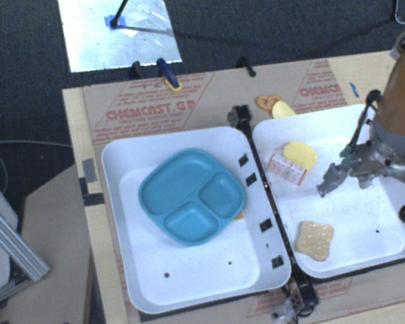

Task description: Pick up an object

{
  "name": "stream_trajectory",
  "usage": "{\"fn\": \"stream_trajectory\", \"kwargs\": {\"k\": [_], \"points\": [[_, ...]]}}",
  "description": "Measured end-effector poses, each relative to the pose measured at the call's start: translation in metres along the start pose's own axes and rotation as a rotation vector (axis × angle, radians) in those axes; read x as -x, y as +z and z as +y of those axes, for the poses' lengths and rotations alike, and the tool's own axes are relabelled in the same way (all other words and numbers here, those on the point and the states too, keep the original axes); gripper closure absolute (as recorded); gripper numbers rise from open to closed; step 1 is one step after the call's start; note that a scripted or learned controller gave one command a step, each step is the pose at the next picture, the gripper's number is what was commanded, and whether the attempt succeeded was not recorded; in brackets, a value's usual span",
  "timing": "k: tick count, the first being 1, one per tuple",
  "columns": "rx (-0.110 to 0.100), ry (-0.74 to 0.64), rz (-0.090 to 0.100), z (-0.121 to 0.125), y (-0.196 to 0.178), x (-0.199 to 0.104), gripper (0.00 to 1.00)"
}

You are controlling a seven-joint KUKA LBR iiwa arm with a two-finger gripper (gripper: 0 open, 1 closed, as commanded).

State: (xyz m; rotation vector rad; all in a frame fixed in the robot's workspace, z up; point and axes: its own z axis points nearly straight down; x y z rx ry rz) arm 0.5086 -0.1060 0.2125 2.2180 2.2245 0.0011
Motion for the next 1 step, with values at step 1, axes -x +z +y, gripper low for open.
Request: {"fn": "stream_trajectory", "kwargs": {"k": [1], "points": [[0.006, -0.004, -0.001, -0.0214, -0.0923, -0.0319, 0.0]]}}
